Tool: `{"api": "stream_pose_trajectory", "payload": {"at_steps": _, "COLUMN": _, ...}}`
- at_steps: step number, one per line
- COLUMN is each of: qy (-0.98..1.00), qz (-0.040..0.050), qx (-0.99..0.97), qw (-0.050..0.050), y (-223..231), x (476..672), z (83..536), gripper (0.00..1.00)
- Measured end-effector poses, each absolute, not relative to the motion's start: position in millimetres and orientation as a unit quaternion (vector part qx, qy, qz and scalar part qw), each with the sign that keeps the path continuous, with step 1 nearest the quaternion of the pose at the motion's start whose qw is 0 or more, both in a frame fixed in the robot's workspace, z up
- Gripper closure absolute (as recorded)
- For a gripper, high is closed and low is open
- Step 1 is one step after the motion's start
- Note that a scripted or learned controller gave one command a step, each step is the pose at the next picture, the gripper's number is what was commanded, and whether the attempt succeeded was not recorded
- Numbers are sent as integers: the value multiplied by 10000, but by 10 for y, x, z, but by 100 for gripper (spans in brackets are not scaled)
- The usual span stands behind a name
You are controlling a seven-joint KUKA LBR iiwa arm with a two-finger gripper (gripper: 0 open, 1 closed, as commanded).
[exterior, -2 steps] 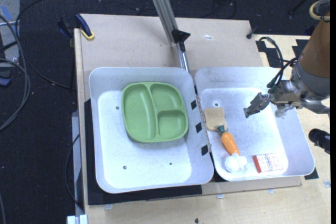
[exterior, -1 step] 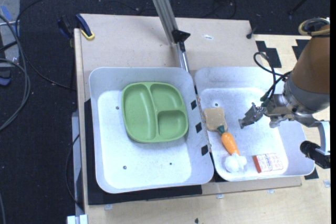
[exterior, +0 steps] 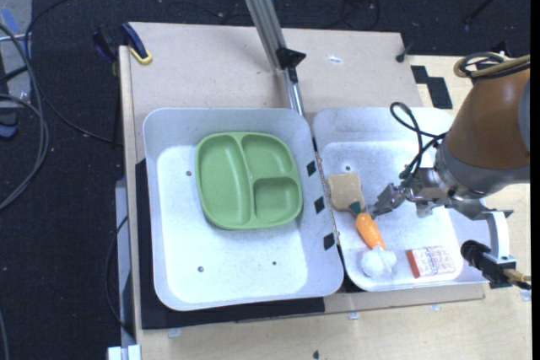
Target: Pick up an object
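Your left bin (exterior: 169,265) holds a green plate (exterior: 250,180) near its top edge; your right bin (exterior: 337,131) holds a tan block (exterior: 344,190), carrot (exterior: 369,230), white ball (exterior: 377,263) and red-and-white packet (exterior: 433,261) along its left and bottom edges. The gripper (exterior: 390,200) hangs just right of the block; you cannot tell its finger state.

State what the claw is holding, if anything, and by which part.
Nothing visibly held: the claw hangs in the right bin, close to the carrot, with no object seen between its fingers.

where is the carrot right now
The carrot lies in the right bin, near its left wall, between the tan block above and the white ball below.
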State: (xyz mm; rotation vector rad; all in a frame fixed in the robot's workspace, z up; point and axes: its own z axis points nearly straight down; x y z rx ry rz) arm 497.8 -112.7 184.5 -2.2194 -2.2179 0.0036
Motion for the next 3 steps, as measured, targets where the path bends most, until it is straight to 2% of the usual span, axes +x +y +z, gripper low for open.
{"api": "stream_pose_trajectory", "payload": {"at_steps": 1, "qy": -7068, "qz": 13, "qx": -7074, "qw": 21, "y": -1096, "x": 4972, "z": 1410, "gripper": 0}}
{"api": "stream_pose_trajectory", "payload": {"at_steps": 2, "qy": -7066, "qz": 2, "qx": -7076, "qw": 4, "y": -1099, "x": 4982, "z": 1533, "gripper": 100}}
{"api": "stream_pose_trajectory", "payload": {"at_steps": 3, "qy": -7082, "qz": -18, "qx": -7060, "qw": -30, "y": -1080, "x": 5074, "z": 2135, "gripper": 100}}
